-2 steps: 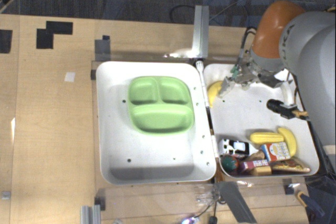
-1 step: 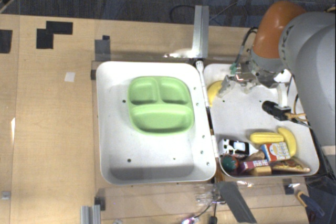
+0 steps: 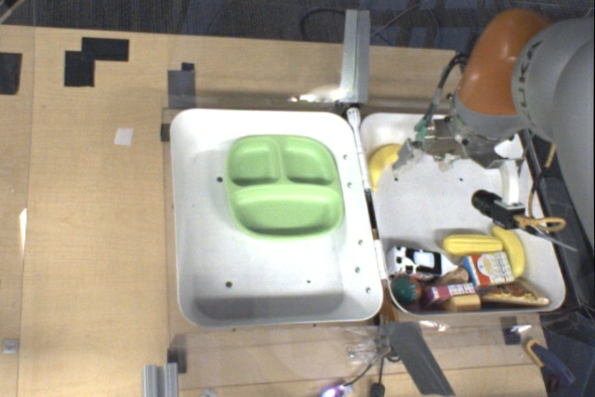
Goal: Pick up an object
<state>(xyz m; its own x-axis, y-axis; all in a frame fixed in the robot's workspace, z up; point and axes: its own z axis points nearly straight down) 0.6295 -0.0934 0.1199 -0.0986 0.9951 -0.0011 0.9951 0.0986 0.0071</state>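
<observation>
The left shallow white bin (image 3: 186, 200) held a green three-compartment plastic plate (image 3: 284, 184), while in the right white bin (image 3: 437, 211) the gripper (image 3: 414, 150), open or closed could not be told, hung beside a rounded yellow object (image 3: 382, 165), a yellow banana (image 3: 488, 247) lying near the front.

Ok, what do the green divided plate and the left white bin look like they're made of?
The green divided plate looks like moulded plastic: one even colour, rounded compartment ridges, a dull sheen. The left bin looks like smooth white plastic or coated metal; its soft rounded corners fit either, so I can't say which.
</observation>
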